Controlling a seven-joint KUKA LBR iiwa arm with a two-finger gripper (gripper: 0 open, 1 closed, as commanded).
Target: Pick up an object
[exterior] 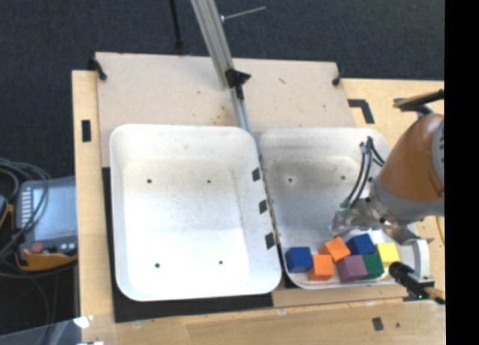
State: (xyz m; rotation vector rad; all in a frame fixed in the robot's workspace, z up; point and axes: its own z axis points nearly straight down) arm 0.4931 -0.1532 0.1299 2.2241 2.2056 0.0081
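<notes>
Camera view, matte cube blocks point(340, 257), smooth bin point(299, 156)

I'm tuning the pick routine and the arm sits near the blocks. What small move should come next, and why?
Probably a short shift toward the near corner, then down. The gripper hangs in the right bin just behind the cluster, nearest the orange block and blue block. No block shows between its fingers, so nothing is picked yet.
</notes>
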